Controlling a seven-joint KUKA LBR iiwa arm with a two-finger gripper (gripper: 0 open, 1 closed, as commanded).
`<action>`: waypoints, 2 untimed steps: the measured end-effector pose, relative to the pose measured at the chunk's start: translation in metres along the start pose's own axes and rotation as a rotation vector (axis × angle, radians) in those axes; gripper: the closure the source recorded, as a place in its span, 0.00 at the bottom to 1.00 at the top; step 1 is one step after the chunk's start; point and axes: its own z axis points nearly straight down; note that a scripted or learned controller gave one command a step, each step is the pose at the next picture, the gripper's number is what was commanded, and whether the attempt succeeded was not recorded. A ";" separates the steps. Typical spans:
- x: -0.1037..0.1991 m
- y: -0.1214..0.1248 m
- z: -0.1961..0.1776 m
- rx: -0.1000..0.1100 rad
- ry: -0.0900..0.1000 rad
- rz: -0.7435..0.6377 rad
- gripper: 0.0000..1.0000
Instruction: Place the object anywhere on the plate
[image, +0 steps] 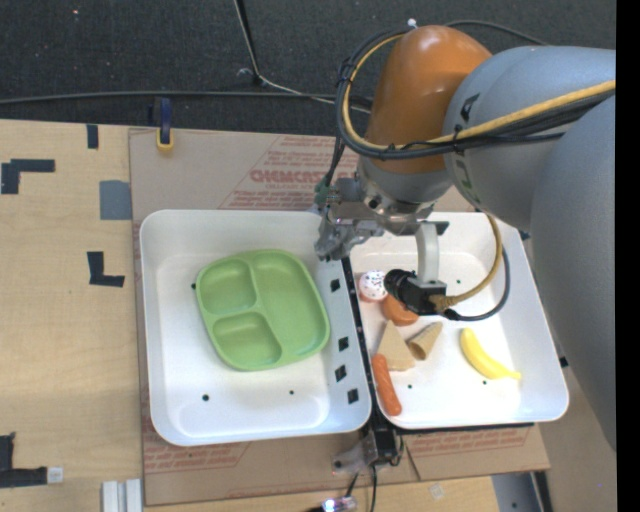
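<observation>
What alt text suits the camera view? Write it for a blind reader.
A grey robot arm reaches in from the right, its claw over the seam between two white bins. The left bin holds a green divided plate; the right bin holds a banana, a cone and other small toys.

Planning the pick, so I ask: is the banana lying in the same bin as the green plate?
No, the banana lies in the view's right-hand bin, while the green plate sits in the left-hand bin.
</observation>
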 end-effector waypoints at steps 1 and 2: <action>0.042 -0.008 0.019 0.002 0.000 0.001 1.00; 0.085 -0.011 0.037 0.003 -0.001 0.001 1.00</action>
